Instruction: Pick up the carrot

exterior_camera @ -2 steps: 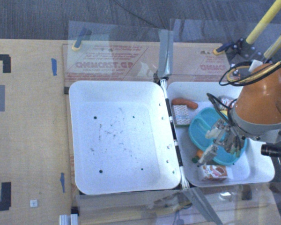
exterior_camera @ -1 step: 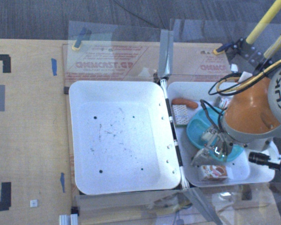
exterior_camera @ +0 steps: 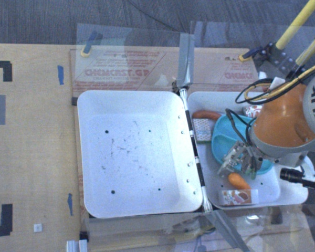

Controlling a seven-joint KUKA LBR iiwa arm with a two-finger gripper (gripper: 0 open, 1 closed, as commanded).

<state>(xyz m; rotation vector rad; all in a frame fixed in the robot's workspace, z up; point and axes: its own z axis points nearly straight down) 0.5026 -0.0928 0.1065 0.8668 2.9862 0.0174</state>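
Note:
The carrot (exterior_camera: 239, 181), small and orange, lies on the floor of the right bin (exterior_camera: 291, 193) near its front. My gripper (exterior_camera: 238, 166) hangs just above and behind the carrot, reaching down from the orange-banded wrist (exterior_camera: 281, 122). Its two metal fingers (exterior_camera: 226, 163) stand spread apart, open, with the carrot's near end just below their tips. The carrot is not between the fingers.
A blue bowl (exterior_camera: 227, 138) sits right behind the gripper. A red sausage (exterior_camera: 206, 114) and a small patterned packet (exterior_camera: 202, 129) lie at the bin's back left. A flat printed box (exterior_camera: 236, 197) rests by the front wall. The left bin (exterior_camera: 134, 151) adjoins.

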